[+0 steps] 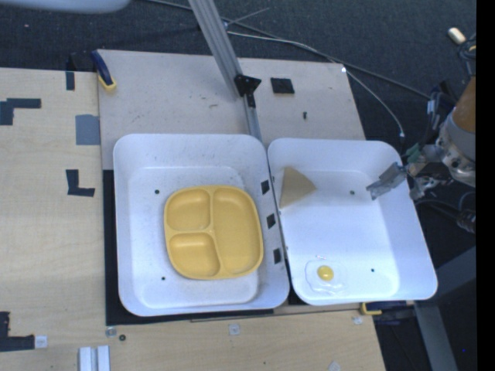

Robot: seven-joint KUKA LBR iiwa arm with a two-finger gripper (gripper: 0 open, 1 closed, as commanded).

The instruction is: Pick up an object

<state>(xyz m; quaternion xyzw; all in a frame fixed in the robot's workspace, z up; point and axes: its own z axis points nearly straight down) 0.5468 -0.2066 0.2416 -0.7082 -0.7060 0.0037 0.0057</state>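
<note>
The gripper (387,181) is seen at the right rim of the right bin (402,230), reaching in from the right, its grey tip slanted down toward the bin's inside. Whether anything is held cannot be told, and nothing is seen in its grasp.

Three objects are laid out away from that tip. A fried egg toy (324,275) is found below and to the left of it, near the right bin's lower edge, with bare floor between the two; its white is roughly round, so no clear long axis is shown, and the yolk is set near its middle. A tan wedge (294,185) is placed well to the left of the tip, against the wall shared by both bins, its narrow corner pointed right toward the tip. A yellow divided plate (213,232) is set further left, in the middle of the left bin (131,207), with its three compartments facing up.
</note>
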